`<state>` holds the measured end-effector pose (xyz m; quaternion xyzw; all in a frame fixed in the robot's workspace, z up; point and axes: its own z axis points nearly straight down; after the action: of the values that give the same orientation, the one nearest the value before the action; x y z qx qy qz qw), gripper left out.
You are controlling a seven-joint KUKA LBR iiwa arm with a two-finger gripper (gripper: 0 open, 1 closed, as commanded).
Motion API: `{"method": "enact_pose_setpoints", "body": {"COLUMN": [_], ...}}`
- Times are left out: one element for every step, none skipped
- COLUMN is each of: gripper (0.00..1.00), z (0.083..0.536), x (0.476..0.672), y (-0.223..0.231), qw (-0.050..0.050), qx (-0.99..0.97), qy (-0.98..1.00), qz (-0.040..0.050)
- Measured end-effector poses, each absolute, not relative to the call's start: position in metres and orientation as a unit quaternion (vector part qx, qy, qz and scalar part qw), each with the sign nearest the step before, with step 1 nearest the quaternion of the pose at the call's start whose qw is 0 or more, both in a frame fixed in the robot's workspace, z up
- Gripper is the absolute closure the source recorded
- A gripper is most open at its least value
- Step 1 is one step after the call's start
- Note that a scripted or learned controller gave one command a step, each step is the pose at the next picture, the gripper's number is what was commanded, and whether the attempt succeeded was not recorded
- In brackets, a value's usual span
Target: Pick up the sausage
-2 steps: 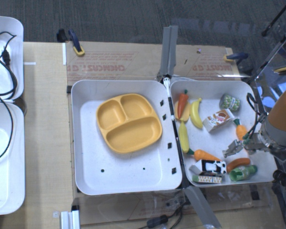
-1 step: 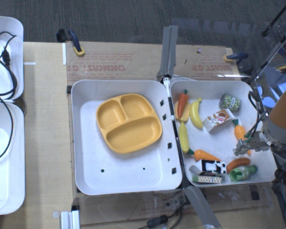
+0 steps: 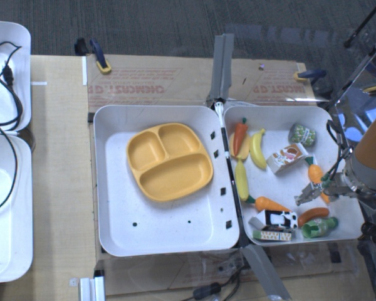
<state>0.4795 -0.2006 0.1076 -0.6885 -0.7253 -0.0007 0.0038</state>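
In the right bin [image 3: 288, 113], the spread metal tool [image 3: 308, 195] hovers above the smooth curved sausage [image 3: 313, 215].

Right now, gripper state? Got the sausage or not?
Gripper: open, holding nothing, hovering in the right bin just above the sausage, which lies on the bin floor.

Red lettering is printed on the cardboard sheet [image 3: 175, 80] lying behind the two white bins [image 3: 106, 168], seen upside down from the camera. On the stretch behind the left bin it can be read roughly as "CHEMCZ"; the same mark is repeated behind the right bin. Print on the small carton [image 3: 286, 157] is too small to be read.
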Motion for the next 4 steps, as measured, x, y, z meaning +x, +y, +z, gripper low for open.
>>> {"method": "enact_pose_setpoints", "body": {"gripper": [0.00,1.00,0.00,1.00], "z": [0.096,0.100,0.100,0.109], "x": [0.479,0.478,0.478,0.478], "y": [-0.202,-0.200,-0.200,-0.200], "qw": [-0.004,0.000,0.000,0.000], "qx": [-0.679,-0.679,-0.679,-0.679], "qy": [-0.734,-0.734,-0.734,-0.734], "qz": [-0.0004,0.0008,0.0006,0.0007]}}
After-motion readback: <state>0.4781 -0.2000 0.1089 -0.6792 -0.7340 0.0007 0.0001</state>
